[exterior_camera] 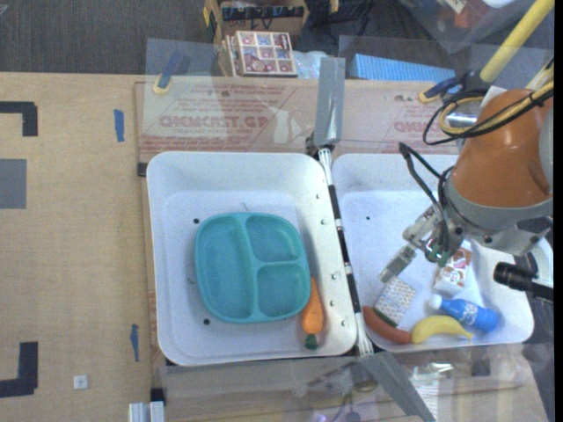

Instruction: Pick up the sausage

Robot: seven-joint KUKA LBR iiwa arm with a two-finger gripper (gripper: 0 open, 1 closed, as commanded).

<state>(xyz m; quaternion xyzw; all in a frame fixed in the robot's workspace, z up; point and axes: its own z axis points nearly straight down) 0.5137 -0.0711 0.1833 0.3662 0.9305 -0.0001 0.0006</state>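
The sausage (384, 325), reddish brown and slightly curved, lies in the front left corner of the right bin (369, 192). My gripper (404, 251) hangs above the middle of that bin, behind the sausage and a little to its right. It is open, with nothing between its fingers. The orange-banded wrist (500, 161) hides the bin's far right part.
A checkered packet (395, 299), a yellow banana (442, 328), a blue bottle (471, 315) and a white and red carton (452, 271) crowd the sausage's right side. The left bin (176, 183) holds a teal divided plate (253, 268) and a carrot (313, 313).
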